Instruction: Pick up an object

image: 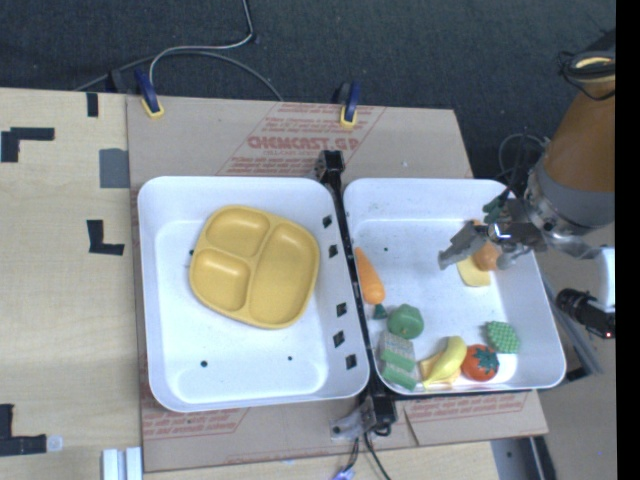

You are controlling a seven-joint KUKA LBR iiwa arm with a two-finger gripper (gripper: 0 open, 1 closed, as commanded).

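Bench's right bin [520, 368]: gripper [478, 253] hangs over a yellow-orange piece [480, 265], can't tell its fingers; I'd center first.

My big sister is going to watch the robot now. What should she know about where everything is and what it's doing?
Gripper: in the right bin, near its right wall, just above a small yellow and orange piece. Whether it grips the piece cannot be told.
Right bin, front: carrot, green round toy, pale green packet, banana, red tomato, green textured piece.
Left bin: yellow divided plate.
Done: arm is down at an object.
Left: confirm a grasp and lift it.
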